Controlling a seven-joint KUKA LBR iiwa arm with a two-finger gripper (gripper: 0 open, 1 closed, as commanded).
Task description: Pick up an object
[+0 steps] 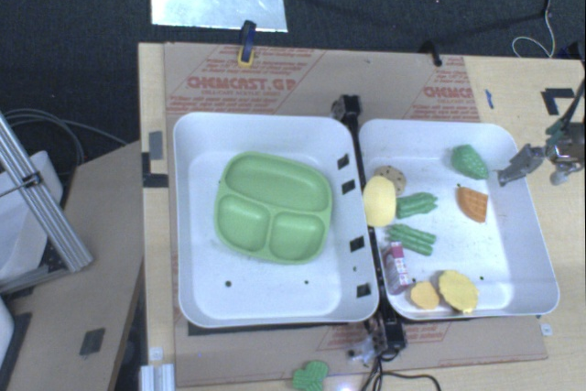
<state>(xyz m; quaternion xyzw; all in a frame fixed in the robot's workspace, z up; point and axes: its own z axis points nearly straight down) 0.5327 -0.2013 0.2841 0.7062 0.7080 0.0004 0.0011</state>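
The hand (pixel 522 163) hangs at the right rim of the right bin (pixel 526 224); whether it is spread I cannot tell, it is partly cut off. Just left of it lies a bumpy green leafy piece (pixel 470 162), below-left a ridged orange wedge (pixel 472 202). Farther left are two green pods (pixel 417 204), a smooth yellow lemon (pixel 380 200), and the left bin with a green divided plate (pixel 274 206).

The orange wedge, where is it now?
The orange wedge lies in the right bin, toward its right side, just below the green leafy piece and right of the green pod.
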